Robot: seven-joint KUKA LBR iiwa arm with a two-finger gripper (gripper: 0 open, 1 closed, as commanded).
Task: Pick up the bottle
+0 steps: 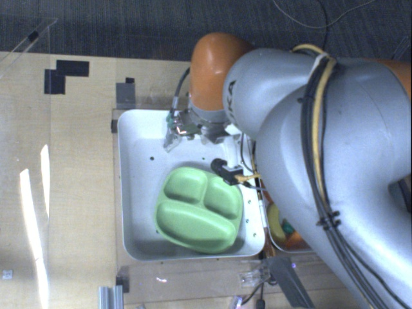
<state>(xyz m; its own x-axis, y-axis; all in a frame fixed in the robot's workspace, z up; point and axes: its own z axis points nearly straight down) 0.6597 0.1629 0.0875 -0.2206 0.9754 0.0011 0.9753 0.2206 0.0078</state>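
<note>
Hovering by the bin's (125,192) far wall, the gripper (180,129) could be apart or together, I cannot tell; the bottle, probably light and slick, wants gripping mid-body.

This is a robotics lab or test cell, not a home or shop. A big grey industrial arm (322,147) with an orange band (212,69) reaches over a pale wooden bench (64,172), its cables (318,140) strapped along its casing. A shallow white bin (132,192) is fixed into the benchtop with metal brackets (125,94) at its corners. Black marker shapes (64,74) are stuck on the bench surface. A clear plastic guard panel (26,172) stands at the left, catching light. Dark office carpet (129,11) lies beyond, with a loose wire (322,11) trailing across it.
</note>
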